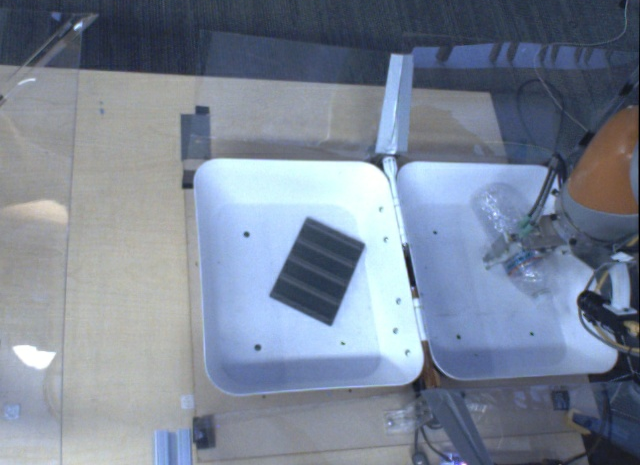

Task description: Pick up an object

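Take the metal divider post (393,105) that rises between the two bins as your reference. To its lower left you see the left bin (225,353), and in the middle of that bin's floor lies a dark ribbed rectangular block (318,270), flat and turned at a diagonal, apart from every wall of the bin.

To the lower right of the post you see the right bin (450,343). The arm (605,178), grey with its orange band, enters over this bin's right side. The gripper (515,251) sits low over the bin floor, well to the lower right of the post. A crumpled clear plastic object (497,208) lies just above and to the left of the gripper, nearer the post, and a further clear fragment (527,273) lies just below the gripper. You cannot tell from this view whether the gripper is spread or closed, nor whether it has hold of either clear piece: the plastic is transparent and the tool is small and partly blurred.

Cables (600,313) hang beside the arm at the right bin's right edge.
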